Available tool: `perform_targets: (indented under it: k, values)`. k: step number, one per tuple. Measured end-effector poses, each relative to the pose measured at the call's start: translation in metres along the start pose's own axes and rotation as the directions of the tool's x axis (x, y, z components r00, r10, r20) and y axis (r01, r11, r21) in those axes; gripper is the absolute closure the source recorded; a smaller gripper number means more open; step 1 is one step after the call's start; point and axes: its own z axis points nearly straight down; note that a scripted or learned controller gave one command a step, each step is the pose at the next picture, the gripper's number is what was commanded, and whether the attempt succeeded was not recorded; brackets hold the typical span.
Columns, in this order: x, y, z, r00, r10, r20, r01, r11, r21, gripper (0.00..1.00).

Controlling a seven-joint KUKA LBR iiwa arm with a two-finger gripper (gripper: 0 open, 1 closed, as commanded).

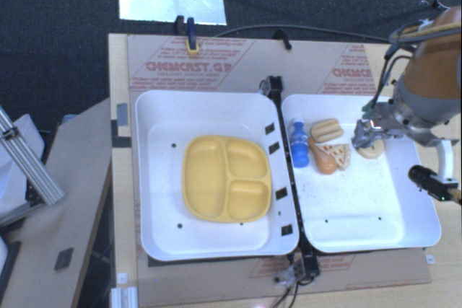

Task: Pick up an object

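The right bin (361, 227) holds a small blue bottle (298, 144), a tan hot-dog bun (326, 130), and an orange piece with a pale holed cheese wedge (332, 156) leaning on it. A flat tan round piece (372, 150) lies near the bin's far right side. My gripper (366, 133) hangs right over that tan piece, its tip at the piece's upper left edge. Nothing shows between its tips.
A yellow divided plate (226, 178) lies in the middle of the left bin (159, 126). The dividing rims with black clips (280, 155) run between the bins. The bottle, bun and cheese sit close together, just left of the gripper.
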Motion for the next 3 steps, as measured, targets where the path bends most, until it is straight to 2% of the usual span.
perform_targets:
  k: [3]
  values:
    - [0.169, 0.058, -0.018, 1.0, -0.006, -0.004, 0.006, 1.0, 0.002, 1.0]
